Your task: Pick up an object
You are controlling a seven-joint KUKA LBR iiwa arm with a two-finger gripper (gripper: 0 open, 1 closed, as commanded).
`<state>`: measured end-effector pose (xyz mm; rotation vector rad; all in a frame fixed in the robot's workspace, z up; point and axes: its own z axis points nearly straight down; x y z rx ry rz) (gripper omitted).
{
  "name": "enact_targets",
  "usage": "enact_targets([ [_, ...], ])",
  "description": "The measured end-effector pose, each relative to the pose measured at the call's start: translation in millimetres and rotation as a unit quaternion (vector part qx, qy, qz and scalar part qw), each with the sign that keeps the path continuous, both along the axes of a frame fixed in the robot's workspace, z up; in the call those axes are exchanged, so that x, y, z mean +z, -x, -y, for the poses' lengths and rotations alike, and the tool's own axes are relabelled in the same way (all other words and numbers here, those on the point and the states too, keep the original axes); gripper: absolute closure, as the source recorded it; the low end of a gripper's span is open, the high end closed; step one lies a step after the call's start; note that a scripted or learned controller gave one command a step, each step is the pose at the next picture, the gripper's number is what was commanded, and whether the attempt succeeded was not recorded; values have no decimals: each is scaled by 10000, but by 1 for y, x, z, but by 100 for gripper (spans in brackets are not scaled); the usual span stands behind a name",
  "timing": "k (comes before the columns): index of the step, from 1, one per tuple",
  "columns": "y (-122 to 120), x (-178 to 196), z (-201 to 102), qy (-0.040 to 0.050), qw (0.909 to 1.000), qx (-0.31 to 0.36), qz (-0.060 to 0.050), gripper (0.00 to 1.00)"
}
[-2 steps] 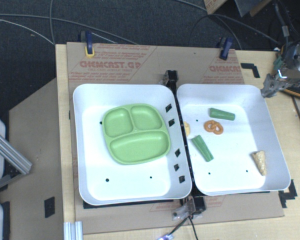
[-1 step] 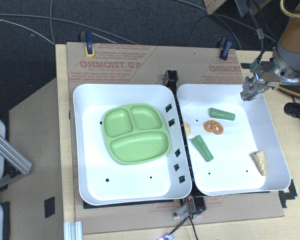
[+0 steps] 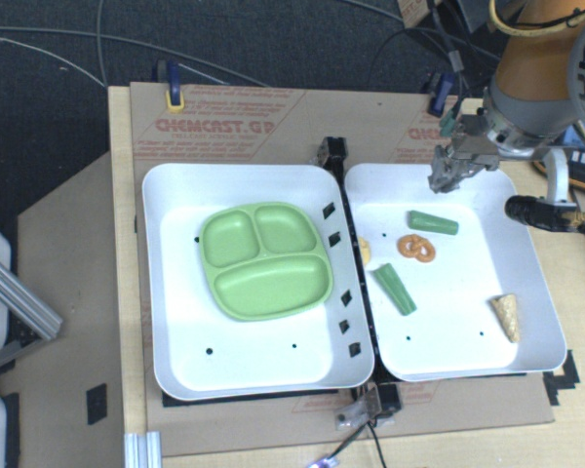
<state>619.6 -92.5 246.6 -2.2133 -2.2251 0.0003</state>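
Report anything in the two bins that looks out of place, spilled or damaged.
Nothing looks spilled or damaged. One small oddity: a pale yellowish piece sits right against the divider between the bins, partly hidden, so what it is cannot be told. The green divided plate lies flat in the left bin, slightly rotated.

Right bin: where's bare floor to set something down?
Right bin: bare floor along the near edge, between the green stick and the tan wedge. Also the stretch right of the pretzel, above the wedge. Crowded: far left part, where green piece, pretzel and stick cluster under the gripper.
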Motion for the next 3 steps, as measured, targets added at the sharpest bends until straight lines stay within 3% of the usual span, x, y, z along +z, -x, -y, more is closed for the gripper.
enact_targets([
  [1,-11,0,-55,3,10000,4,20,100],
  [3,-12,-24,-165,-3,10000,6,-7,100],
])
